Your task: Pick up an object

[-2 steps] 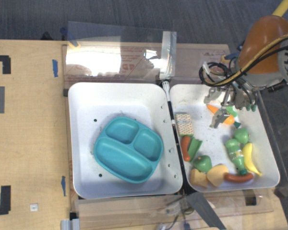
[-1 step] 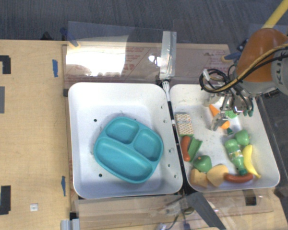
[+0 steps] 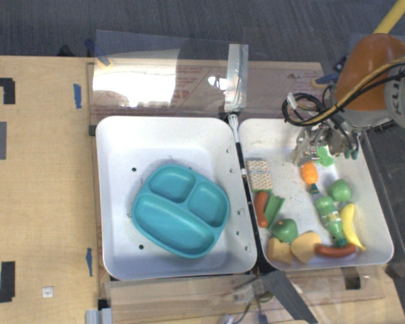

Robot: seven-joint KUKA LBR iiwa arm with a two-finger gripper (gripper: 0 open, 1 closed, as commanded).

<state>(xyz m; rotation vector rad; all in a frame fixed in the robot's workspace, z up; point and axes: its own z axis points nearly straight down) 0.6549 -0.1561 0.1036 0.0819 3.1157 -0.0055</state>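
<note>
- Two shallow white bins sit side by side on the worktop (image 3: 40, 181): the left bin (image 3: 115, 140) carries one teal divided plate (image 3: 181, 210), and the right bin (image 3: 374, 201) carries all the toy food.
- One pincer (image 3: 317, 148) hangs over the upper part of the right bin, reaching in from the right; whether it is spread or pressed together I cannot tell, since cables and the wrist blur its tip.
- One small orange carrot piece (image 3: 310, 173) with a green top lies just below the pincer, the nearest thing to it; its long axis runs roughly up and down the view. I judge it the likeliest target, and the move would be a short drop toward the near edge of the bin.
- One small green piece (image 3: 325, 156) lies right beside the pincer tip, too blurred to name.
- Counted further down the right bin:
  - one yellow banana (image 3: 351, 225), long axis nearly up-down, by the right wall
  - one green bottle-like piece (image 3: 330, 216) just left of the banana
  - one round green fruit (image 3: 340, 191) above them
  - one red sausage (image 3: 335, 251) lying crosswise at the bottom
  - two tan bread-like lumps (image 3: 293, 248)
  - one green pepper-like piece (image 3: 284, 230)
  - one red-and-green chilli pair (image 3: 266, 206)
  - one checked wafer (image 3: 258, 174) near the left wall
- Nothing shows between the pincer's tips, so I judge the pick not yet made.
</note>
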